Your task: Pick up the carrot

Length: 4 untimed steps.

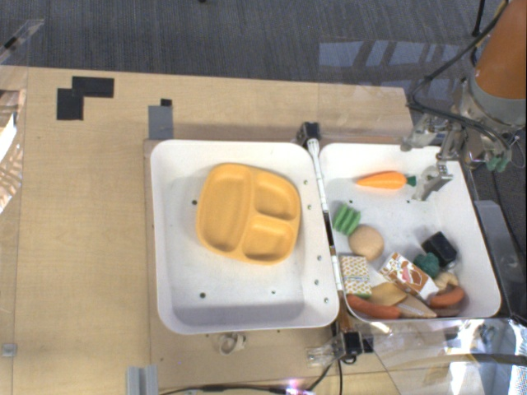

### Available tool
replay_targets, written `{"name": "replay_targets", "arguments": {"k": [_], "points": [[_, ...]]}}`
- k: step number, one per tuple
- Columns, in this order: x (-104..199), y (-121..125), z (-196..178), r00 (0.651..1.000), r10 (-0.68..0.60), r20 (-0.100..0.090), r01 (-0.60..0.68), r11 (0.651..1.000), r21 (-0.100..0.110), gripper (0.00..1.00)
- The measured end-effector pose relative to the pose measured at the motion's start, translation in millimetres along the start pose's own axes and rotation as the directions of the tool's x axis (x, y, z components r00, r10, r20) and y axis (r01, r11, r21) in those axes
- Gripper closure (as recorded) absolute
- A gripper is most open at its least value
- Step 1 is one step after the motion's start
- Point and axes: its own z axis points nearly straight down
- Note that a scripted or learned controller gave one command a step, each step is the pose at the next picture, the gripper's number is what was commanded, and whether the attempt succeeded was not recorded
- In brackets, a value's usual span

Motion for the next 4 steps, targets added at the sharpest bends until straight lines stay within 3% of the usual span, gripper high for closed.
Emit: {"name": "replay_targets", "arguments": {"k": [1,2,3,4], "points": [[-61,-33,189,0.990,0.138,-0.011,-0.138,0.990,0.002,0.00],[-40,-66,197,0.947,0.321,0.000,-0.321,0.947,0.001,0.00],[-57,-38,166,0.763,0.646,0.002,-0.646,0.763,-0.001,0.00],[-54,-40,198,0.680,0.733,-0.007,-0.733,0.680,0.007,0.00]]}}
